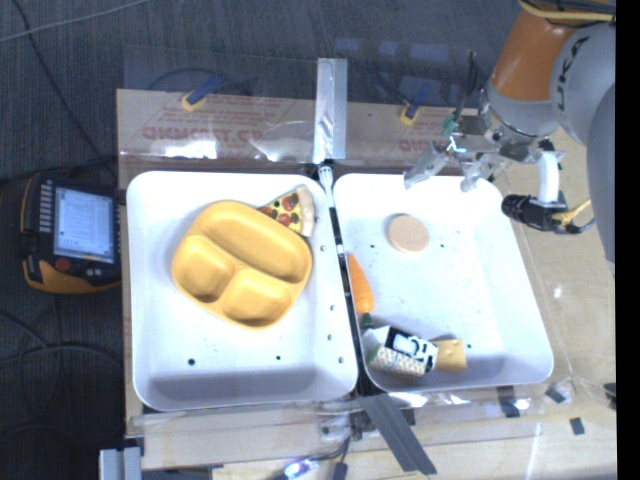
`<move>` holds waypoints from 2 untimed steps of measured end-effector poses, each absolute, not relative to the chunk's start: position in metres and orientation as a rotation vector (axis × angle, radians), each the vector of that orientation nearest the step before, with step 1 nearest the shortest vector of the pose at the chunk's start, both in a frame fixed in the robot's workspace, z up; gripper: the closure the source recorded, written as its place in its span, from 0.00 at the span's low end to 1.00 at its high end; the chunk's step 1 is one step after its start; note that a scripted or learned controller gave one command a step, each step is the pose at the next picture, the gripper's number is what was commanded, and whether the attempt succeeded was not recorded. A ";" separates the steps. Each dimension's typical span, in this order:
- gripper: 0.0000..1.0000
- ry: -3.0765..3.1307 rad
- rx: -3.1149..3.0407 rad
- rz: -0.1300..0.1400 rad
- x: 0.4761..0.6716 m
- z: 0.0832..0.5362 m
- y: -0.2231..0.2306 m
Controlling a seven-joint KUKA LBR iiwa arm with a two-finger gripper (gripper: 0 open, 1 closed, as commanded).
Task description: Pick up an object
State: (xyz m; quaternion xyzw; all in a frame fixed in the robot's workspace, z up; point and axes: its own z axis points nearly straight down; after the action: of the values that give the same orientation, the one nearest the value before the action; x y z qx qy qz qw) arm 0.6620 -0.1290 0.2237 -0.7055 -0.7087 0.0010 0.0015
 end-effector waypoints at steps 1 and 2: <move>0.00 -2.357 -2.075 0.007 0.668 0.107 -0.155; 0.00 -2.341 -2.104 -0.002 0.671 0.088 -0.165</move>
State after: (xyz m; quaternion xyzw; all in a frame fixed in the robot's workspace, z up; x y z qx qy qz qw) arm 0.6711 -0.1647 0.0884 -0.6684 -0.7438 -0.0007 -0.0032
